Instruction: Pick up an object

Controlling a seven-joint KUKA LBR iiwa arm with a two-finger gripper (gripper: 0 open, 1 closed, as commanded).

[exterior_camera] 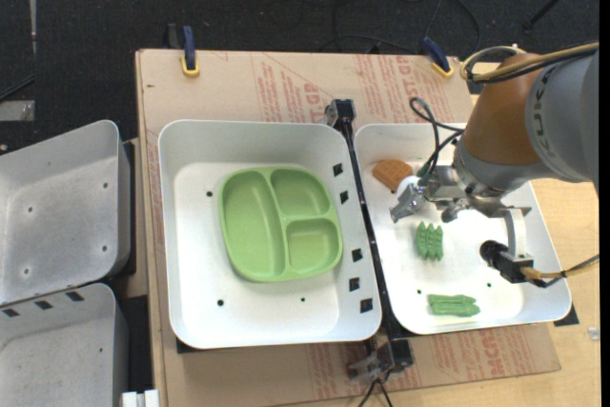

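Left bin (191, 234): green divided tray (281, 224), lying flat. Right bin (548, 300): orange piece (391, 172) at the back, ribbed green piece (430, 240) mid-bin, flat green piece (452, 304) nearest the front. Hand (410, 203) hovers between orange and ribbed pieces, fingers apart, nothing held (ribbed one looks likeliest). Centre directly above it before descending.

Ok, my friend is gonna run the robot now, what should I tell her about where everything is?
Gripper: hanging low over the right bin, near its left side. Nothing shows between its fingers, and whether they are open or shut is hard to tell.

Things: an orange-brown piece lies near the bin's top left, a ridged green piece just below the gripper, a long green piece near the front edge. The green divided tray sits in the left bin.

Done: nothing picked up yet.

Left: grab one piece and lift it.
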